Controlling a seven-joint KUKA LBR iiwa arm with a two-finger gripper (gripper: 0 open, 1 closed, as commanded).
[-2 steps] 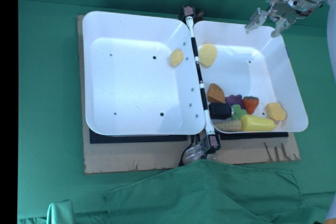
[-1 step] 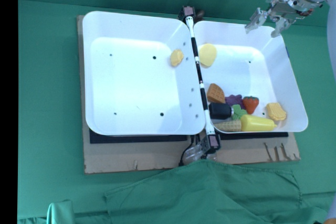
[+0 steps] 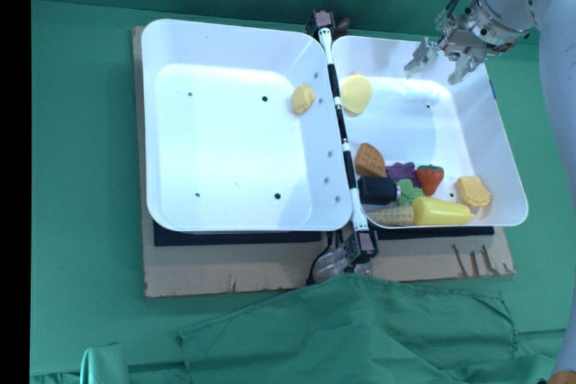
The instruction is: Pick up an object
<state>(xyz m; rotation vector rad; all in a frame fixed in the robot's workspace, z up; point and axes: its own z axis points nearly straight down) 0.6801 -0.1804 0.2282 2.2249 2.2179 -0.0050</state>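
My gripper (image 3: 438,66) hangs open over the far edge of the right bin (image 3: 468,117), with nothing between its fingers. The toys lie well below it, in the near part of that bin: an orange waffle piece (image 3: 370,160), a black and dark purple piece (image 3: 380,190), a strawberry (image 3: 430,179), a yellow corn-like piece (image 3: 441,211), a cone (image 3: 392,216) and a small yellow pastry (image 3: 473,192). A pale yellow slice (image 3: 355,93) leans by the divider. In the left bin (image 3: 225,130) one small yellow piece (image 3: 303,99) lies near the right wall.
A black-and-white rod (image 3: 340,126) runs along the seam between the bins. The bins rest on brown cardboard (image 3: 180,270) on a green cloth; folded green fabric (image 3: 360,328) lies at the front.
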